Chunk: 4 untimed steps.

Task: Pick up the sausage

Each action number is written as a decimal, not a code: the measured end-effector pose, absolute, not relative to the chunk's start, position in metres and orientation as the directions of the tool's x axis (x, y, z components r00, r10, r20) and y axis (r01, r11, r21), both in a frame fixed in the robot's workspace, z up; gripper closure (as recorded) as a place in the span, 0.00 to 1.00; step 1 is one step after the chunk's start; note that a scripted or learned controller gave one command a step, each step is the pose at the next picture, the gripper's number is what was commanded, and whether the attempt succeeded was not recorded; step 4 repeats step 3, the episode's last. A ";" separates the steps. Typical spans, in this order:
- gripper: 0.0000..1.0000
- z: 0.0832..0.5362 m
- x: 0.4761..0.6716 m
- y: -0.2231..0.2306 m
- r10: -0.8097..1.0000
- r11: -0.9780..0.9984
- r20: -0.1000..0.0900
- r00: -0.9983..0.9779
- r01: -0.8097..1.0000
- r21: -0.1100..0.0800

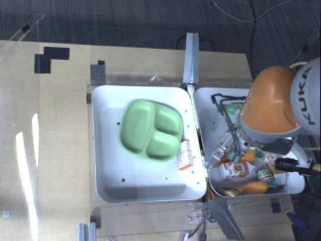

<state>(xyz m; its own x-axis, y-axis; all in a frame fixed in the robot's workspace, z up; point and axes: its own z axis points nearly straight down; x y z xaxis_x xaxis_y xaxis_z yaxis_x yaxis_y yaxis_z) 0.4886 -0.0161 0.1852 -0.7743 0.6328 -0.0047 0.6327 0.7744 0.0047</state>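
The arm (273,102) looms over the right bin (203,134), hiding much of it. A green sectioned tray (150,129) fills the left bin (108,174), a small packet (184,155) beside it. The sausage (253,187) lies by the right bin's near edge among clutter (235,167). Whether the fingers are open, I cannot tell.

two white bins (100,149), one green tray (150,129) (three-part)

Robot lab, KUKA arm (281,104) over wood bench (50,149) w/ two white bins (100,149), loose cables (241,9)
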 end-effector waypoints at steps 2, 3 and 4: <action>0.00 0.185 0.490 -0.018 0.625 0.781 -0.004 -0.781 0.625 0.004; 0.00 0.185 0.489 0.004 0.591 0.807 -0.005 -0.807 0.591 0.004; 0.00 0.185 0.489 0.004 0.591 0.807 -0.005 -0.807 0.591 0.004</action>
